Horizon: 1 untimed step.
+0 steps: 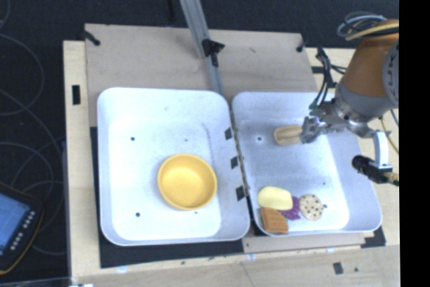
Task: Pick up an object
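A tan, rounded object lies in the upper middle of the right bin. My gripper is down at its right end and touches or overlaps it; the grey arm with its orange band comes in from the right. At the bin's front edge lie a pale yellow lump, a brown flat piece, a small purple item and a speckled round cookie. A yellow bowl stands in the left bin.
A slanted metal pole rises behind the bins, over their shared wall. Cables and a black fitting hang by the right bin's right rim. The bench's edge runs along the front.
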Available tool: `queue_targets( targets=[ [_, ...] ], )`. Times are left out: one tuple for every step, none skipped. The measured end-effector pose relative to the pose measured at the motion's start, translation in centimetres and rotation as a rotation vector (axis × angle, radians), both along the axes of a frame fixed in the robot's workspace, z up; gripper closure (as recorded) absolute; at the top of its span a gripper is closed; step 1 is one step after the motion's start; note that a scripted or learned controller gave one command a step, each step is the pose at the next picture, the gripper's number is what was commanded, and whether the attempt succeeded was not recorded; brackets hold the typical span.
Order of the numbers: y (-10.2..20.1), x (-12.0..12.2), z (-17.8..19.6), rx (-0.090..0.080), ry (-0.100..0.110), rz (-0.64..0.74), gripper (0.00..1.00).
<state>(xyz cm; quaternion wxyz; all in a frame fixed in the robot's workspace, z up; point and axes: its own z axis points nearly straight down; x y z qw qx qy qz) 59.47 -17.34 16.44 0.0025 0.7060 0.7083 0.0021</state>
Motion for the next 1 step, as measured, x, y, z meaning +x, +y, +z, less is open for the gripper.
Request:
queue_targets(
  targets=[
    [-0.94,-0.22,6.01,-0.002,-0.002,-0.003,1.0]
  ],
)
